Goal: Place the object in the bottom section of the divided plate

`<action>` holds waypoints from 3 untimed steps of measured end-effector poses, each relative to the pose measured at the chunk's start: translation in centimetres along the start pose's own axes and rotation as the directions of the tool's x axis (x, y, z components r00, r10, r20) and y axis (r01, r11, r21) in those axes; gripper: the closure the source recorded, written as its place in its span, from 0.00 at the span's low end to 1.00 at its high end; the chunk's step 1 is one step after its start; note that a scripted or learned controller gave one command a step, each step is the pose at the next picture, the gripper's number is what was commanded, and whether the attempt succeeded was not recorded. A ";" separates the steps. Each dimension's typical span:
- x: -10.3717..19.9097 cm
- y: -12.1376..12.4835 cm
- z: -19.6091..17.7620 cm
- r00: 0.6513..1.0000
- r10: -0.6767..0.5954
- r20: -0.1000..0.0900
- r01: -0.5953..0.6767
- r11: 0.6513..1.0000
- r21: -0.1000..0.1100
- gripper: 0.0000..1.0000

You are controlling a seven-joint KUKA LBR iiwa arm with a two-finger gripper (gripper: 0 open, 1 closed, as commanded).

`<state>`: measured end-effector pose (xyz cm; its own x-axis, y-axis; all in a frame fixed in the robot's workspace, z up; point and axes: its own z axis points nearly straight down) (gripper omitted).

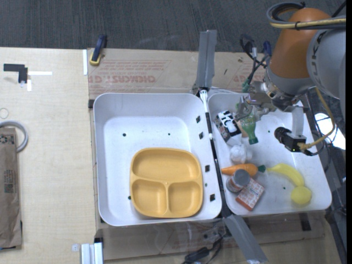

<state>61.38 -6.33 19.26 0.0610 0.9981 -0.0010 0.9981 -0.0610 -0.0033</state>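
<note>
The yellow divided plate (165, 181) lies in the left bin (110, 147), with one wide section at the top and two smaller ones below; nothing is in any of them. My gripper (248, 113) hangs low over the upper left part of the right bin (319, 147). It is directly above a green bottle (250, 131), whose top is hidden under the gripper. I see nothing clearly held.
In the right bin lie a black-and-white box (227, 123), a white crumpled item (238, 154), a carrot (242, 170), a small can (237, 181), a red packet (251, 194), a banana (287, 172) and a lemon (301, 195). A grey divider (208, 136) separates the bins.
</note>
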 end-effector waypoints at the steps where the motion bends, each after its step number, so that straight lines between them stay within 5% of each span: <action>1: -0.6 -2.4 -6.1 0.980 0.201 0.001 -0.201 0.980 -0.001 1.00; 2: 8.1 -4.7 0.3 0.987 0.163 0.001 -0.163 0.987 0.002 1.00; 3: 15.3 -9.2 0.3 0.985 0.170 0.002 -0.170 0.985 0.002 1.00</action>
<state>53.13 9.47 18.98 0.2303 0.9731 -0.0033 0.9731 -0.2303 -0.0049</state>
